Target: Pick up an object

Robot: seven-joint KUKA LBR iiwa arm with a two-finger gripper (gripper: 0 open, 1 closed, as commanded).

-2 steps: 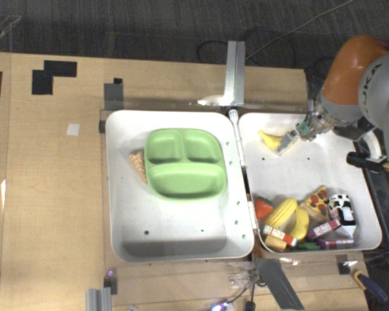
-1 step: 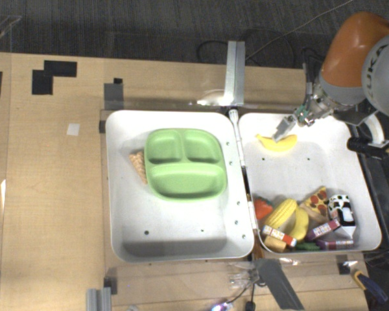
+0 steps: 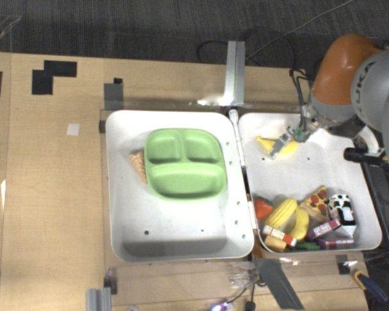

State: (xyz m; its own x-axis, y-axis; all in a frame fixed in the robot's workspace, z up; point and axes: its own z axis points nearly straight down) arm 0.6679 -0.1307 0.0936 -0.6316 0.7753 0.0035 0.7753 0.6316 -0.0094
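My gripper [image 3: 297, 135] hangs low over the back of the right bin [image 3: 311, 173], reaching in from the right. Its tip meets the right end of a small yellow object [image 3: 275, 146] that lies on the bin floor near the back left. At the bin's front edge lies a heap of toys: a yellow corn cob [image 3: 280, 212], a red piece [image 3: 262, 208], a pizza slice [image 3: 316, 201], a black-and-white cow figure [image 3: 341, 207] and several small coloured pieces [image 3: 324, 233].
The left bin [image 3: 175, 238] holds a green divided plate [image 3: 183, 162], with a tan waffle-like piece [image 3: 137, 165] sticking out from under its left edge. A metal divider [image 3: 241, 173] separates the two bins. Bare white floor spans the middle of the right bin.
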